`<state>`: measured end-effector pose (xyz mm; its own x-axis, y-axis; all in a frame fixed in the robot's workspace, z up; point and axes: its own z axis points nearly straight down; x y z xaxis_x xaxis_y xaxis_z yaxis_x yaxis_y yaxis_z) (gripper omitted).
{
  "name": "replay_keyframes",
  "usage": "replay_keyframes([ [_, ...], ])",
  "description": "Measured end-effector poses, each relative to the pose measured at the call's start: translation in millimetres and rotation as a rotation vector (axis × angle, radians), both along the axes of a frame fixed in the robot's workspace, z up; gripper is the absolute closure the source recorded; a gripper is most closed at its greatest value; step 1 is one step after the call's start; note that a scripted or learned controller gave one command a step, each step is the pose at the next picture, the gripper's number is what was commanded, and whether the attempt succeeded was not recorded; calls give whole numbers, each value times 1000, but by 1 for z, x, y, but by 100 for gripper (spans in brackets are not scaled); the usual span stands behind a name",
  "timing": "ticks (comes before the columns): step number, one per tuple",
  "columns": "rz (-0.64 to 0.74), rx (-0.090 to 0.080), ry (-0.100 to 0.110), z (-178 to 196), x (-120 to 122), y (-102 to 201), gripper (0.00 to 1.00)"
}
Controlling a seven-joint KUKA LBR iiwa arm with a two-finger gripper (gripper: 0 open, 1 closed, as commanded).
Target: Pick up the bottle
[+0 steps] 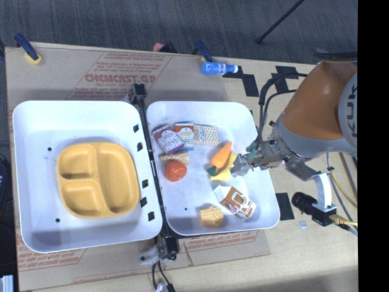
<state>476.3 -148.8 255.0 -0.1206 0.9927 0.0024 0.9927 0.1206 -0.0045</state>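
The tool is hovering over the carrot in the right bin; its state cannot be told. It risks grabbing food, since the bottle is lying on the tabletop's far edge.

1. The tool is small and blurred against the yellow item beside it; how its fingers stand cannot be told.
2. The arm is cut off at the right.
3. Print on the packets in the right bin is too small to read.
4. The arm's wrist covers part of the right bin's right wall.
5. The tomato-like item overlaps the wrapper behind it.
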Motion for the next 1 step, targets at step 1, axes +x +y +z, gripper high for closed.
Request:
replay_keyframes([
  [1,-202,-3,-1,25,0,-63,100],
])
